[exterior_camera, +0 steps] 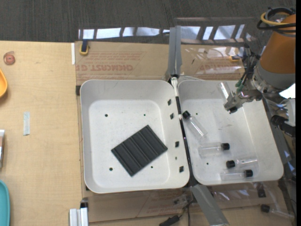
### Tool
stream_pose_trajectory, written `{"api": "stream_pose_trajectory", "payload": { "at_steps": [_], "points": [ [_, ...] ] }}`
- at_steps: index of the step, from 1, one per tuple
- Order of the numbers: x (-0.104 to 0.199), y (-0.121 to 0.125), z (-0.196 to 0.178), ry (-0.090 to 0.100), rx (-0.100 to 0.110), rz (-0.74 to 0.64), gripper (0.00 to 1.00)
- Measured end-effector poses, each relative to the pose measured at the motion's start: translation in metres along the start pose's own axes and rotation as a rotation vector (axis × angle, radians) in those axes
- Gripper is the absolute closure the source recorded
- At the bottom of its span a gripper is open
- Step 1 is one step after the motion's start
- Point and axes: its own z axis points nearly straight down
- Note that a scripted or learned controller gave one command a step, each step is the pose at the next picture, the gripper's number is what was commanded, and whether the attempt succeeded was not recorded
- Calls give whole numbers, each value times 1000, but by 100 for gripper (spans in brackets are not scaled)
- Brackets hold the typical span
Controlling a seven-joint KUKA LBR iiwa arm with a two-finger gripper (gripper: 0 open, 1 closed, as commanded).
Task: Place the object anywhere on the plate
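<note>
Four clear vials w/ black caps lie in right bin (268, 140): one (193, 123) by its left wall, one (214, 148) mid-floor, two (242, 163) (235, 174) near front right corner. Plate (139, 149), dark ribbed slab, sits askew on left bin (89, 126) floor toward front, well apart from vials. Gripper (231, 108) hangs over right bin's back right part; can't tell how jaws stand. Cardboard (122, 62) behind bins bears reversed print, "CHEMCAST" legible upside down.
</note>
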Motion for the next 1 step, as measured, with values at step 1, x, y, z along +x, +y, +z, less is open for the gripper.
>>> {"api": "stream_pose_trajectory", "payload": {
  "at_steps": [1],
  "points": [
    [69, -36, -27, 0, 3, 128, 100]
  ]
}}
